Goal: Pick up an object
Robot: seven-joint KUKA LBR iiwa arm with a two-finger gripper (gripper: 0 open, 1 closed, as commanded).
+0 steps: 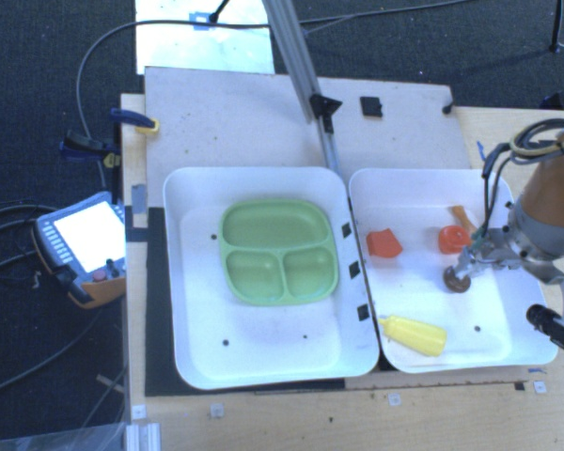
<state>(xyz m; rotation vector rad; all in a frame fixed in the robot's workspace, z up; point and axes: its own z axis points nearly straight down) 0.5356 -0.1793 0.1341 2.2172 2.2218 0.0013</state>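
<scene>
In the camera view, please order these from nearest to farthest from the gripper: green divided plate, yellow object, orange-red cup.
1. Orange-red cup, just up-left of the gripper, right bin.
2. Yellow object, nearer the right bin's front edge.
3. Green divided plate, in the left bin.

Scene bright, evenly lit from above. White bins (263,365) near overexposed, surfaces washed out, faint bluish cast. Strong glare on pale sheet (202,22) at top. Shadows soft, short, under green divided plate (280,252). Overall softness, low resolution; dark carpet (47,54) grainy. Small items blurred.
</scene>
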